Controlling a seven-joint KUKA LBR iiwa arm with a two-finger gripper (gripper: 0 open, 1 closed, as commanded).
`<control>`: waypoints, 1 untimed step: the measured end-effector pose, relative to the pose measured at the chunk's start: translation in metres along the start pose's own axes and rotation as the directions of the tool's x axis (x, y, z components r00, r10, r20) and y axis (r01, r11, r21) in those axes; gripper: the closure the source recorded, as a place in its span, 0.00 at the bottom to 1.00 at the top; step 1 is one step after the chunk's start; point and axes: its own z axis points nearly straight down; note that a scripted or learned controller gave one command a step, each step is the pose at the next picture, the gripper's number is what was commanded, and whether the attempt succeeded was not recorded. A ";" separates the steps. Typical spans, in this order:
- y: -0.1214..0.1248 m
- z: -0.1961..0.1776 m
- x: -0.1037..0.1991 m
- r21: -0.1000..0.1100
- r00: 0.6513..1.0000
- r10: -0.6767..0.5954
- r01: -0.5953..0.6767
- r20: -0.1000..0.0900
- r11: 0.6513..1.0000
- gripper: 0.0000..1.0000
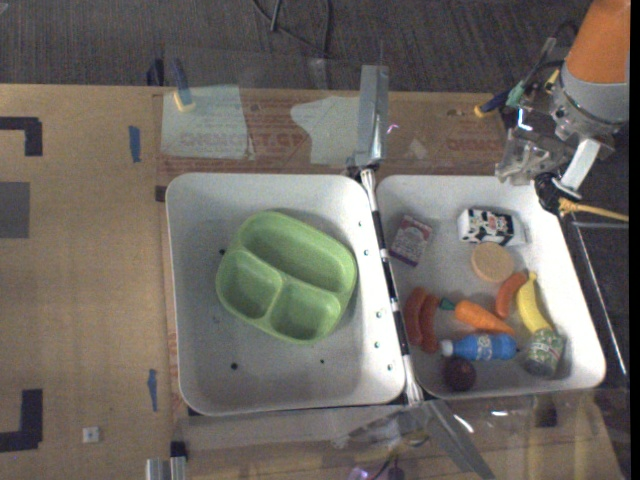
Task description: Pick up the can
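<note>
The can (543,353), a small greenish tin with a printed label, stands in the front right corner of the right bin (585,298), beside a banana (533,306) and a blue bottle (483,348). My gripper (547,165) hangs over the bin's far right corner, well behind the can. Its fingers stand apart, nothing between them.
The right bin also holds a cow-patterned carton (487,226), a purple carton (410,240), a tan disc (492,263), a carrot (475,315), red sausages (421,318) and a dark plum (459,373). A green divided plate (287,276) lies in the left bin (190,268).
</note>
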 end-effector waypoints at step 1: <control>0.000 0.000 0.000 0.000 1.000 0.000 0.000 0.000 1.000 0.00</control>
